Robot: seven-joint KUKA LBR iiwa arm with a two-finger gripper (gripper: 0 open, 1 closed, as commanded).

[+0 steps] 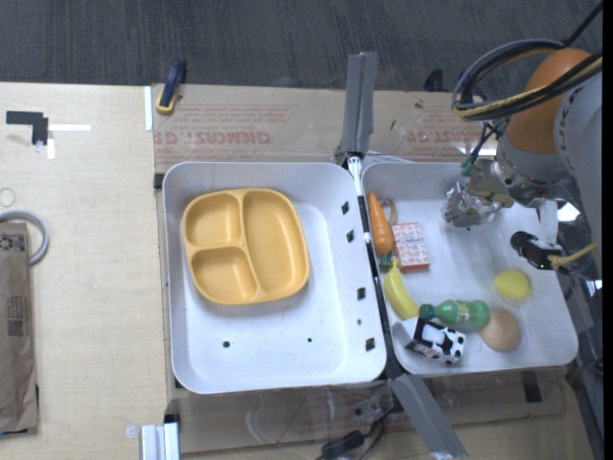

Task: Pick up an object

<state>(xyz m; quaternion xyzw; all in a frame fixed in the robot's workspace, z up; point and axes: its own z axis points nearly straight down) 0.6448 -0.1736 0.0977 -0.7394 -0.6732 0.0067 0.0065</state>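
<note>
Over the right bin, near its back wall, the gripper hangs above bare floor — whether it is parted or closed, I cannot tell. The nearest pickable objects, the small box and carrot, lie well to its left — descending here would likely grasp nothing.

— What do we have on the counter?

— We see two shallow white bins side by side on it: the left bin and the right bin, touching along their inner edges. A brown cardboard sheet with red print lies under their far side.

— And off to the left?

— We find a brown paper bag at the counter's left edge, a grey ring just beyond it, and a small black piece near the far corner. A blue and yellow tool rests at the cardboard's far edge.
</note>
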